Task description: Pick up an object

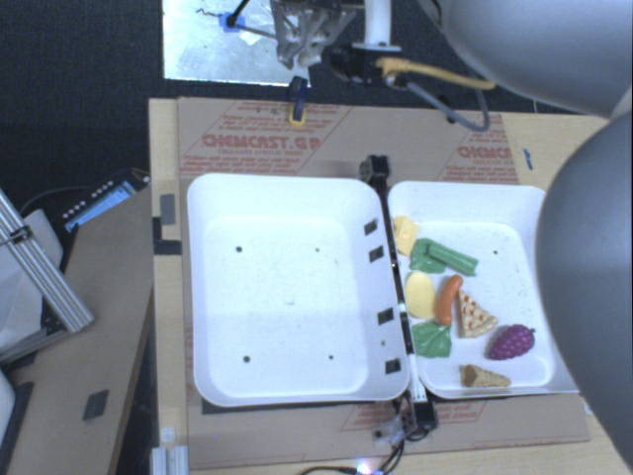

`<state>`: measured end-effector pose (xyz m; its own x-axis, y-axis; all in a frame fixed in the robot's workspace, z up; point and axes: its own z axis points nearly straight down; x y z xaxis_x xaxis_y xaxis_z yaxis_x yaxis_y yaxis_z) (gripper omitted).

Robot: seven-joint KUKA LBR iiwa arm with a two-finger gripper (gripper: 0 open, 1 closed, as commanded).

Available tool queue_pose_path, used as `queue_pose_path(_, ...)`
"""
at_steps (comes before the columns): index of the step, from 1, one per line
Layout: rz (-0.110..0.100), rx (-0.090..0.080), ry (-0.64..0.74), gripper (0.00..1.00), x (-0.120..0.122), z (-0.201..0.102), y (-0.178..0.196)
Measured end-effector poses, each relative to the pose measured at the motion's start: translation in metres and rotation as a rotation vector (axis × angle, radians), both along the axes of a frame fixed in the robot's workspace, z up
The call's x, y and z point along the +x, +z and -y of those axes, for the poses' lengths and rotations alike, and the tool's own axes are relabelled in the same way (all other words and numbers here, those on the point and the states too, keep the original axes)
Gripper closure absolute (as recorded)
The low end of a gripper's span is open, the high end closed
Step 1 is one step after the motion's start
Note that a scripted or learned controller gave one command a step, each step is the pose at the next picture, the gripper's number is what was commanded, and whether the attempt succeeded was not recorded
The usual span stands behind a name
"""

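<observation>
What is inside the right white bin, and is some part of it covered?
The right bin holds toy food: a pizza slice, purple grapes, a sausage, green pieces and yellow pieces. The grey arm covers the bin's right edge, so anything there is hidden.

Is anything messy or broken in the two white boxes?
Nothing looks broken or spilled. The toy food, such as the pizza slice, grapes and hot dog, all lies inside the right bin, bunched toward its left wall. The left bin looks tidy too.
</observation>
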<state>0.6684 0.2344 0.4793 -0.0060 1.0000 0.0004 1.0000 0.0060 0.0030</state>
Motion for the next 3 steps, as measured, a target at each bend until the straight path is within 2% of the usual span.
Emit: queue_pose_path(3, 0.001, 0.000, 0.000, 1.00, 0.000, 0.000, 0.057)
